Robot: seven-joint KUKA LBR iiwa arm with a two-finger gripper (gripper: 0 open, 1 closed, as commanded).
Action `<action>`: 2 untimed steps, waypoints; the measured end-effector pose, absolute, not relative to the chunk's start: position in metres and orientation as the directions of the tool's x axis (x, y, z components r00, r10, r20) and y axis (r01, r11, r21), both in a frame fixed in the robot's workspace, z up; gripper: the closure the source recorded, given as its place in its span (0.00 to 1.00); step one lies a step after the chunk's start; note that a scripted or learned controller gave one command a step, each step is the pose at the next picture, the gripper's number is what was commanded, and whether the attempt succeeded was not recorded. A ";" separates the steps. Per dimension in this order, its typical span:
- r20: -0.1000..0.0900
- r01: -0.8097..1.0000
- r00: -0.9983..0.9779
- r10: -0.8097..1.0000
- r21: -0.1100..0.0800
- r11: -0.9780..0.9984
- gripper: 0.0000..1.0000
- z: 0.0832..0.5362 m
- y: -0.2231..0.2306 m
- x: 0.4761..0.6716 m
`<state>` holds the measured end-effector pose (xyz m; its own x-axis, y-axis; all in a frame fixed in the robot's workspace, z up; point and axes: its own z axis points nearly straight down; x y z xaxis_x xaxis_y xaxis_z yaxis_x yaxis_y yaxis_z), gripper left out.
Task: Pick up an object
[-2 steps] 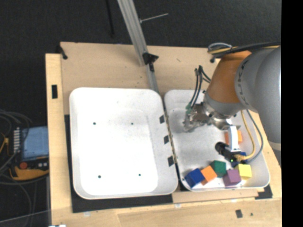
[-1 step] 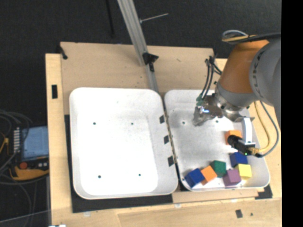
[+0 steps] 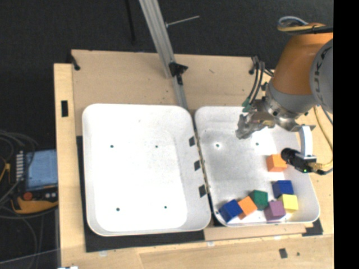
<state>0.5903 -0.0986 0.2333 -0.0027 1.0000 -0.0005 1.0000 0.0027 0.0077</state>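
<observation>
The end effector [image 3: 245,129] hangs over the far part of the right bin [image 3: 224,167], pointing down and toward the bin's middle; whether it is released or clenched cannot be told from this angle, since the tip is a small grey blur, and nothing shows in its grasp. Behind it the grey wrist rises into the orange band [image 3: 297,58] at the view's upper right, with cables looping alongside.

The things to pick lie well apart from the tip, toward the near right of the same bin. An orange block [image 3: 276,162] sits alone by the right wall. Nearer the front, a blue block [image 3: 283,188] and a yellow block [image 3: 290,202] stand close together, with a purple block [image 3: 274,209] just beside the yellow one. A green block [image 3: 259,198], a second orange block [image 3: 247,205] and a second blue block [image 3: 230,210] run in a slanting row along the front wall (each seemingly touching the next).

The left bin [image 3: 140,167] lies beside the right one on the bench [image 3: 123,77].
</observation>
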 end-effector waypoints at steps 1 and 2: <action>0.000 1.000 -0.002 1.000 0.001 0.002 1.00 0.224 -0.051 0.578; 0.001 1.000 -0.007 1.000 -0.001 0.007 1.00 0.222 0.008 0.569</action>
